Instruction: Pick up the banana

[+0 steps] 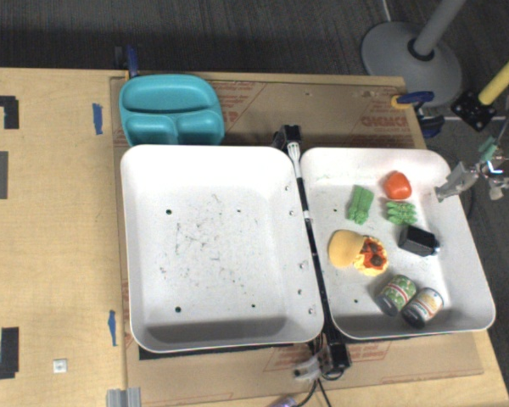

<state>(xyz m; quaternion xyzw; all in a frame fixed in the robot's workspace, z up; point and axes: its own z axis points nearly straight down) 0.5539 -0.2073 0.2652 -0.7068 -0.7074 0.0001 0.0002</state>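
Banana, seemingly the yellow lump [346, 248], is lying in the right bin [460, 274] near two cans [410, 298]; gripper [454, 182] is hovering over the bin's rim, grip unreadable.

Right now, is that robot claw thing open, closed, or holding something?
Gripper: cannot be told; it sits at the right bin's right edge with nothing visibly in it.

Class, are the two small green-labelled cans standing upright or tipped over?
Tipped: both green-labelled cans lie on their sides, side by side, in the right white bin.
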